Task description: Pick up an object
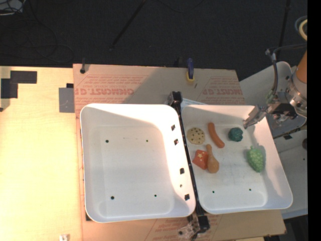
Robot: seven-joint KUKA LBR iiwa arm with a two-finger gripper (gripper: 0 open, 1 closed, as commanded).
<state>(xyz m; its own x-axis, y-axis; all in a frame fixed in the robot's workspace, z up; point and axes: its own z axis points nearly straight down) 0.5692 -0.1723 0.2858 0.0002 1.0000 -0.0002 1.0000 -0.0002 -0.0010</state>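
My gripper (251, 120) hung at the right of the frame, over the upper right part of the right bin (281, 195), with the arm (301, 74) behind it at the frame's edge. Whether it was open or shut I could not tell; it was too small and blurred against the bin's rim. I saw nothing in it, so I judged the pick not yet made.

All the candidates lay in that right bin. Closest to me was the teal ball (235, 134), just below and left of my tip. The green bunch (256, 158) lay lower, near the right wall. Further left sat the sausage (216, 135), the cookie (195, 134), the red piece (200, 158) and the drumstick (212, 160), those last two touching. The left bin (90, 134) held nothing to pick.

If I went for the ball, I judged the main risk was that it would roll: a round thing on a smooth floor slips away if one finger meets it first or I come down off-centre. Being so near the bin's upper rim, I could also clip the wall on the descent. The bunch looked lumpy and sat near the right wall, so a finger might jam there. The red piece and drumstick together could spoil a clean grip on either.
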